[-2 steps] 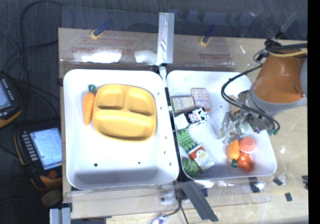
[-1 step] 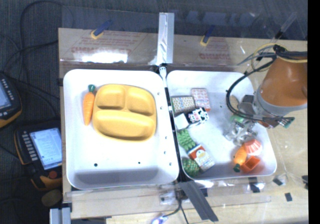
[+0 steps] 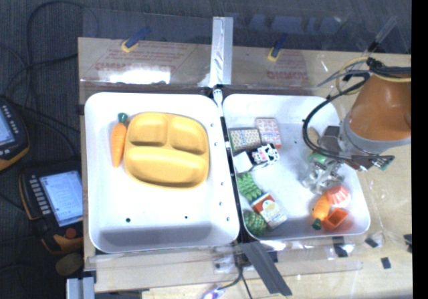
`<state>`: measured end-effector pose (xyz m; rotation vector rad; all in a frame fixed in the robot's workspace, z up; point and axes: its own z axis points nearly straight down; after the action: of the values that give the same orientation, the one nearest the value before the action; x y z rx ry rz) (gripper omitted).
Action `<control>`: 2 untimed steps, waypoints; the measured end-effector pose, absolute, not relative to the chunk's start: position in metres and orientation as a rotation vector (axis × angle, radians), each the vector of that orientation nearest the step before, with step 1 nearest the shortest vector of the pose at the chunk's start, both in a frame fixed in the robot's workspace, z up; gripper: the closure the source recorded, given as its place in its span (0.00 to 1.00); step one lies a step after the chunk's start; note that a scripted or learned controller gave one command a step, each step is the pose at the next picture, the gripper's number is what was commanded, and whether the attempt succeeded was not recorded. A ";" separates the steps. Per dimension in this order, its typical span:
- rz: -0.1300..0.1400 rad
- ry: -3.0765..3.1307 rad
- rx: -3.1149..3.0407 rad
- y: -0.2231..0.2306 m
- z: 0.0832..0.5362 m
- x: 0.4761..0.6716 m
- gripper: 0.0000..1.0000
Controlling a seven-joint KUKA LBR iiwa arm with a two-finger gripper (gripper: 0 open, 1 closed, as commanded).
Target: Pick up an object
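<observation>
The gripper (image 3: 319,174) hangs below the orange wrist band over the right part of the right bin (image 3: 294,105). Just below it lies an orange toy (image 3: 329,205) with a red-orange piece beside it. In the middle of that bin sit a small patterned box (image 3: 244,138), a pinkish box (image 3: 268,128), a black-and-white cow-print item (image 3: 265,154), green knobbly pieces (image 3: 249,187) and a small red-and-white carton (image 3: 270,210). The left bin (image 3: 100,177) holds a yellow divided tray (image 3: 166,148) and an orange carrot (image 3: 118,141) at its left.
A metal divider strip (image 3: 221,50) stands behind the seam between the bins. Black cables (image 3: 314,124) loop off the wrist over the right bin. Handheld devices (image 3: 57,197) lie off the bench to the left.
</observation>
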<state>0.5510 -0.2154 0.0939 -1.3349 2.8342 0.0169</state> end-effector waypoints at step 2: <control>0.014 2.914 -1.172 -0.203 0.149 0.596 1.00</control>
<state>0.5959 -0.2033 0.1486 -1.1717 2.9144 0.0139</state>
